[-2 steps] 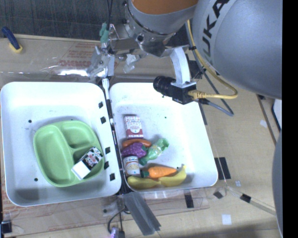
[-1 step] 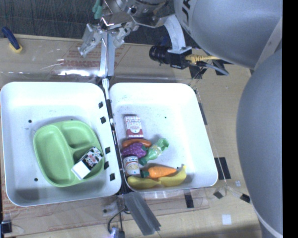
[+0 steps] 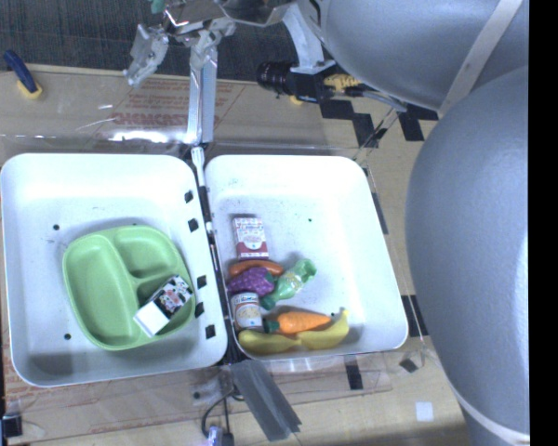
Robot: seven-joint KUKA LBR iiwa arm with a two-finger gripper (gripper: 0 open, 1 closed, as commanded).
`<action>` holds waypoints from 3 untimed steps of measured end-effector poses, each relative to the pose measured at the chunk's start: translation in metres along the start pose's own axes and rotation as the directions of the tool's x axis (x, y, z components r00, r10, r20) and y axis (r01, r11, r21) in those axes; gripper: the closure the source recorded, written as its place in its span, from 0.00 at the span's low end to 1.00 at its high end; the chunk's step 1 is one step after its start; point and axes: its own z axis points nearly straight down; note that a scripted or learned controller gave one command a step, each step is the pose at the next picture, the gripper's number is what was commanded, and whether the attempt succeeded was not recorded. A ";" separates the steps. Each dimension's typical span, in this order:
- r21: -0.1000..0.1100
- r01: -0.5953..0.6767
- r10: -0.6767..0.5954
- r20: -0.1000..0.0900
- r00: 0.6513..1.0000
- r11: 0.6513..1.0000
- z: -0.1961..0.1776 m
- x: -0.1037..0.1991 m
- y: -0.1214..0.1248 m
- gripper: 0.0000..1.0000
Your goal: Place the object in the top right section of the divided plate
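The gripper (image 3: pixel 172 49) hangs above the far edge of the bench, past both bins, its fingers (image 3: pixel 145 56) spread apart with nothing between them. Well below the fingers, in the left bin (image 3: pixel 28 189), lies the green plate (image 3: pixel 93 286). A small white box (image 3: pixel 164 308) with a dark printed face rests in the plate's lower right section, leaning against the rim there. The top right section of the plate lies bare.

Below and to the right of the fingers, the right bin (image 3: pixel 344 203) holds a crowd of toy food: a red carton (image 3: pixel 249 237), purple grapes (image 3: pixel 249 274), a green bottle (image 3: pixel 290 282), a small jar (image 3: pixel 246 310), a carrot (image 3: pixel 299 322) and a banana (image 3: pixel 288 341). The rims between the bins run straight down from beneath the fingers. The arm's grey bulk covers the right side.
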 end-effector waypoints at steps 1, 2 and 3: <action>-0.002 0.066 -0.066 0.000 0.998 0.998 -0.001 0.049 0.020 0.00; 0.001 0.116 -0.116 0.000 0.993 0.993 0.000 0.046 0.018 0.00; 0.004 0.147 -0.147 -0.001 0.989 0.989 0.000 0.046 0.011 0.00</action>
